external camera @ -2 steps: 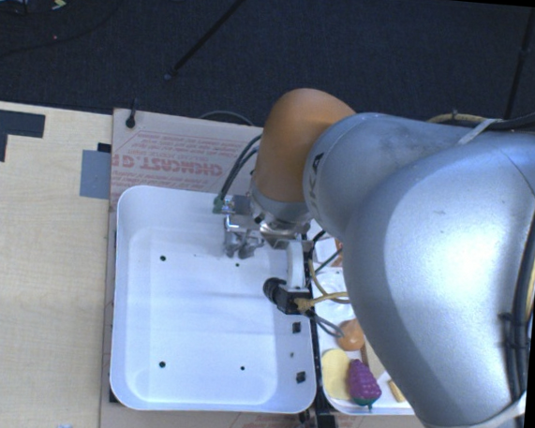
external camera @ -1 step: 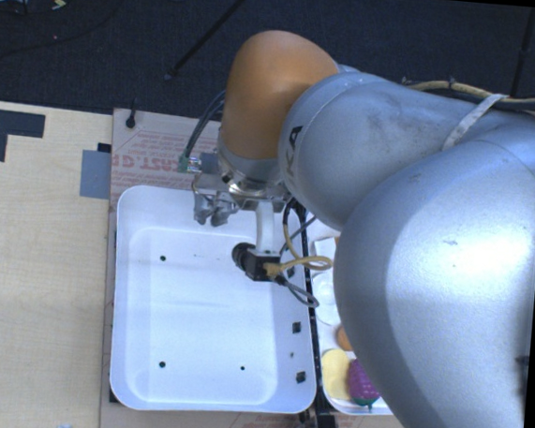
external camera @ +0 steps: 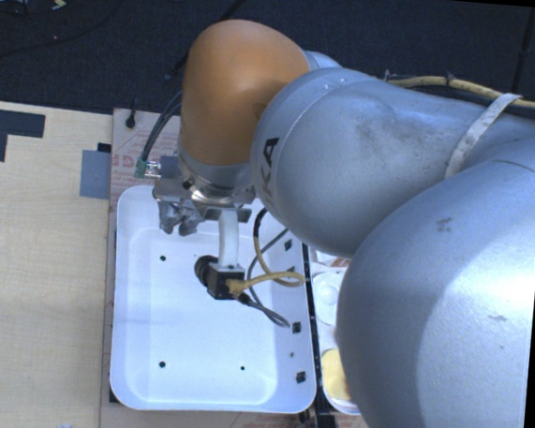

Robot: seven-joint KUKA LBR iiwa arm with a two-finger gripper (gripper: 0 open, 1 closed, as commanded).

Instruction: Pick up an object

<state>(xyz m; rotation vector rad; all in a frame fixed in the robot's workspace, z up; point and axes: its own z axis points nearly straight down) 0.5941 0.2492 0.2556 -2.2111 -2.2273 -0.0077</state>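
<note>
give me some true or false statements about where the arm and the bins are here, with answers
1. The gripper hangs over the bin on the view's left. True.
2. The arm reaches in from the view's left. False: it comes in from the right.
3. Both bins are black. False: they are white.
4. A pale yellow thing shows in the right-hand bin, at the arm's edge. True.
5. The bench has a green top. False: it is pale wood.
</note>
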